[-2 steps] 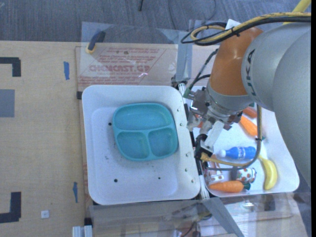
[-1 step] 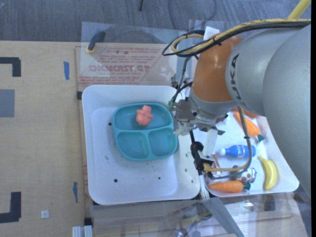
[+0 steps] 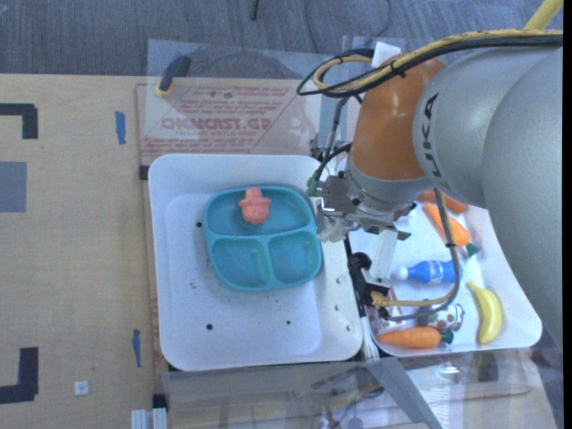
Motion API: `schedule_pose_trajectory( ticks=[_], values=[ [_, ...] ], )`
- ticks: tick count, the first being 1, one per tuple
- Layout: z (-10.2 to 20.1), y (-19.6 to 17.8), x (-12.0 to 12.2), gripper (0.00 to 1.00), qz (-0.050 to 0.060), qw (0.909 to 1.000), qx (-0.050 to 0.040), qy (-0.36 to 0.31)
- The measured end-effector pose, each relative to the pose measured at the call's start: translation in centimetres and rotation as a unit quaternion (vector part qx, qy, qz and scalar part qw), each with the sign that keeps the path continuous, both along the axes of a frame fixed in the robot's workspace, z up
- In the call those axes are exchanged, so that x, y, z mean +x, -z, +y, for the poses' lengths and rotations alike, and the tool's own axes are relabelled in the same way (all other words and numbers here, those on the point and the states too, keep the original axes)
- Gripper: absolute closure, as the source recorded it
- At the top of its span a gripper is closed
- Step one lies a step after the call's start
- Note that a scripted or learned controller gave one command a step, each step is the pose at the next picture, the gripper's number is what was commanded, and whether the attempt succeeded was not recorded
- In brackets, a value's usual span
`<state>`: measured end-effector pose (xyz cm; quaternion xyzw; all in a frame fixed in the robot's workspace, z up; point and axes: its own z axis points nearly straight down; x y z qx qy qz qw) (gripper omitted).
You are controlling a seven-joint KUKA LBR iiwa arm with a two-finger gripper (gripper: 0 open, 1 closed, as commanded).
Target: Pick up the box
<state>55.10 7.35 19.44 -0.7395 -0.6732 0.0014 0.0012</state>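
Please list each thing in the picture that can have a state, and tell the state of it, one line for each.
blue divided plate: lying flat in the left bin, right way up.
pink toy: resting in the plate's large top compartment.
bottle: lying on its side in the right bin.
banana: lying flat near the right bin's edge.
carrot: lying flat at the right bin's near side.
arm: reaching over the right bin.

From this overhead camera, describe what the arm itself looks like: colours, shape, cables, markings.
The arm is a thick, rounded KUKA iiwa with smooth grey casings and a glossy orange band above the wrist. Dark lettering runs down the grey shell beside that band. Black and yellow cables loop over its top, and thinner wires trail below the grey wrist flange.
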Motion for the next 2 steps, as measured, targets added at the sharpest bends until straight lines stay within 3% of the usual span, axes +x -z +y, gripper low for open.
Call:
schedule_pose_trajectory(
  ticks=[1, 2],
  values=[
    [-8.3, -18.6, 1.6, 1.00, -0.002, 0.9838, -0.0009, 0.179],
    [-4.8, -6.1, -1.0, 1.00, -0.001, 0.9936, -0.0005, 0.113]
  ],
)
